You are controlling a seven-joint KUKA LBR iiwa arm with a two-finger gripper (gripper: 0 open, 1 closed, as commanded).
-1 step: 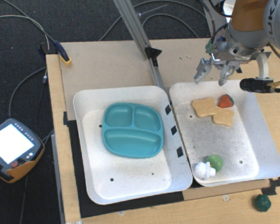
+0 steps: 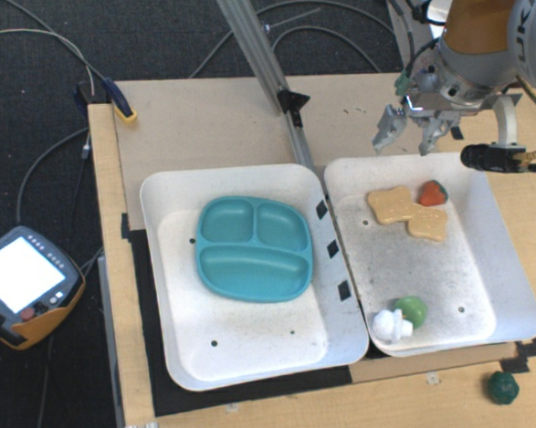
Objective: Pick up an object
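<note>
At the near edge of the bench, outside the bins, we see a small dark green ball-like thing [image 2: 502, 387] on the bare wood. Just beyond it, in the near corner of the right bin [image 2: 499, 238], sit a white knobbly toy [image 2: 389, 325] and a green round piece [image 2: 410, 311], touching each other. Both look like light plastic or rubber, prob. smooth and a bit slippery; being pressed together and close to the bin wall, they'd be awkward to pinch w/o nudging one away.

Mid-distance in the left bin [image 2: 166, 261] lies a teal divided plate [image 2: 252, 248], flat and wide, 3 compartments. We judge it stiff, light, but too broad for the fingers except at the rim.

Farther back in the right bin: two tan toast-like slices [image 2: 405, 213], overlapping, and a red strawberry-like toy [image 2: 432, 193] touching the far slice. Slices look thin, stiff, low-lying, so hard to get under; the red piece is rounder and taller, so we reckon it's the best pick: close across its middle, approaching from above.

Farthest, the gripper [image 2: 410, 131] hangs over the bare bench just past the right bin's far rim, jaws spread apart, nothing between them. A slanted metal pole [image 2: 267, 62] crosses above the bench toward the gap btw. the bins.
</note>
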